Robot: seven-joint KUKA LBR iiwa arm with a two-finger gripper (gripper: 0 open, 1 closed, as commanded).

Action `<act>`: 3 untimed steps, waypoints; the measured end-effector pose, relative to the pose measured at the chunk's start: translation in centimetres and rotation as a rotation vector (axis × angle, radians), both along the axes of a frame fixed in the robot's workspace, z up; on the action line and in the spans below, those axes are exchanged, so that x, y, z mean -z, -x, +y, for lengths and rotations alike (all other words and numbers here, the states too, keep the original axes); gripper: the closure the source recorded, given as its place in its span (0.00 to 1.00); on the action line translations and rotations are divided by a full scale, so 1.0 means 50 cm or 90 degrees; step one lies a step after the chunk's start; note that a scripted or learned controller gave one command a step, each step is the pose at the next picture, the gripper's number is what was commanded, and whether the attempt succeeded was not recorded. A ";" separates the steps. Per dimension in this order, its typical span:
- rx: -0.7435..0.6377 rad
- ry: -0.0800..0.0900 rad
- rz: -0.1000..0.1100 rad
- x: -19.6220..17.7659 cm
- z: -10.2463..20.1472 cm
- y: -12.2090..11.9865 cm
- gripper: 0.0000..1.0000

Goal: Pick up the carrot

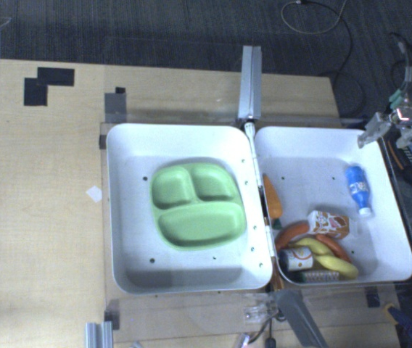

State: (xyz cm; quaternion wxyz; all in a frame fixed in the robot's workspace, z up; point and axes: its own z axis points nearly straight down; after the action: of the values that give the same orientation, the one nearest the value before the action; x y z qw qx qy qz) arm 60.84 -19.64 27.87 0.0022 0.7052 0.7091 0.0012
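Orange carrot [271, 200] lies against the right bin's [380, 267] dividing wall, well left of the claw [380, 127]. That claw hangs over the bin's far right corner; whether it is spread or pressed together, I cannot tell.

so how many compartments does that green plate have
3. The green plastic divided plate in the left white bin has two small compartments side by side along its far edge and one wide compartment across its near edge.

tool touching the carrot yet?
Apart. The camera view shows the tool at the right bin's far corner, bare bin floor between it and the carrot by the left wall.
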 end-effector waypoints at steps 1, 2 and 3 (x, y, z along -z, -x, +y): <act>0.058 -0.001 -0.001 0.366 0.153 -0.042 0.00; 0.056 -0.001 -0.005 0.342 0.155 -0.046 1.00; 0.131 -0.001 -0.001 0.184 0.244 -0.124 1.00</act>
State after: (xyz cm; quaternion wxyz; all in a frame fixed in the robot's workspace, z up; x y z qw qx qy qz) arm 67.03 -7.42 18.69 0.0025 0.7742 0.6329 0.0023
